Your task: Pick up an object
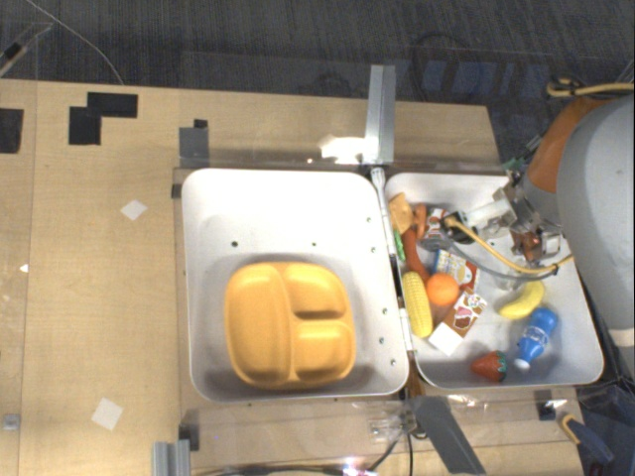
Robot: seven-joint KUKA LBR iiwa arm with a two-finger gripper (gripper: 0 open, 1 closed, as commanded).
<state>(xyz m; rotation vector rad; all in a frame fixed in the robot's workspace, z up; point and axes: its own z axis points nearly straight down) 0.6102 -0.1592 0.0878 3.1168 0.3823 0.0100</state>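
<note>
The right bin [585, 365] holds several toy foods. A yellow corn cob [418, 303] lies along its left wall, with an orange ball [443, 291] touching it and a carrot [412, 253] behind. Toward the front right are a banana [522, 300], a blue bottle [534, 337] and a red strawberry [488, 367]. My gripper [528, 234] hangs over the back right part of this bin, just behind the banana, among cables. Nothing can be seen held in it.
The left bin [208, 206] holds a yellow divided tray [290, 321]. A white block [445, 338], a brown packet [466, 308] and a tan piece [399, 211] also lie in the right bin. A metal post [381, 117] stands behind the divider. The grey arm covers the right edge.
</note>
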